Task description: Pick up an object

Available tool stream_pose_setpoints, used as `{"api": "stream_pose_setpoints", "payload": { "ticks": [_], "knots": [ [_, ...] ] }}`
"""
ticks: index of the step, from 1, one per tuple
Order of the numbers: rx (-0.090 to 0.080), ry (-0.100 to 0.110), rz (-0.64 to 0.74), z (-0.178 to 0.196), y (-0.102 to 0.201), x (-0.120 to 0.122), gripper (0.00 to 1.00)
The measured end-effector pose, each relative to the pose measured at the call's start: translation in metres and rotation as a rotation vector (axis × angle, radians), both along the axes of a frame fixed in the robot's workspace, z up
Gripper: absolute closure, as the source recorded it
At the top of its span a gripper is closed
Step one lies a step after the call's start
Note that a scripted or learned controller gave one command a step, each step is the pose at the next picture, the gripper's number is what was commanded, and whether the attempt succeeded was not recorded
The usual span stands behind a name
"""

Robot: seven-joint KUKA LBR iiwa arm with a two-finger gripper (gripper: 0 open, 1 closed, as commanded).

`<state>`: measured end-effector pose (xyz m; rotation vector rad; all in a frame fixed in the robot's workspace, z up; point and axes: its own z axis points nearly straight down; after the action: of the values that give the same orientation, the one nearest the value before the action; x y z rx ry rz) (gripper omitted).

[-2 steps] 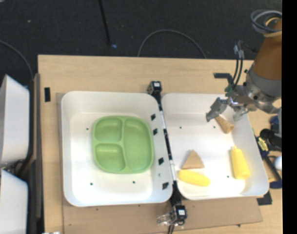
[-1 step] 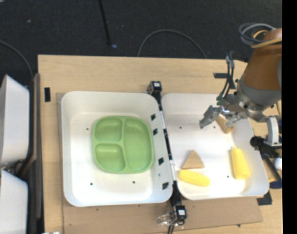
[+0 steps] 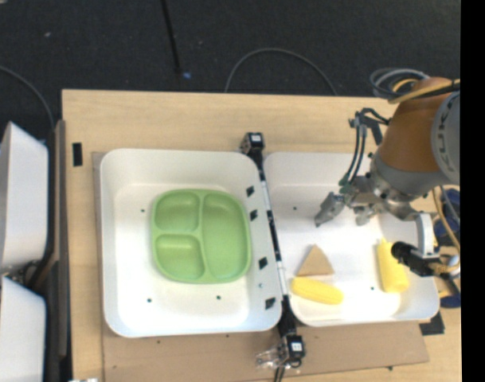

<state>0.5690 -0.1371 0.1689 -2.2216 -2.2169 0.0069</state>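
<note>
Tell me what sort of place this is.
Probably a robotics lab test bench: a robot arm over two white bins, toy-like items such as a green divided plate, and loose cables on the dark floor.

Left open: upper floor of right bin (image 3: pixel 306 183). Crowded along its near edge by tan wedge (image 3: pixel 315 262), yellow piece (image 3: pixel 317 292) and another (image 3: pixel 391 267), possibly touching the wall.
</note>
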Motion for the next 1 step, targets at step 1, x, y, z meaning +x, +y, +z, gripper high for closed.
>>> {"api": "stream_pose_setpoints", "payload": {
  "ticks": [1],
  "knots": [
    [-0.001,-0.002,0.000,-0.0471,-0.0099,-0.0030,0.00]
  ]
}}
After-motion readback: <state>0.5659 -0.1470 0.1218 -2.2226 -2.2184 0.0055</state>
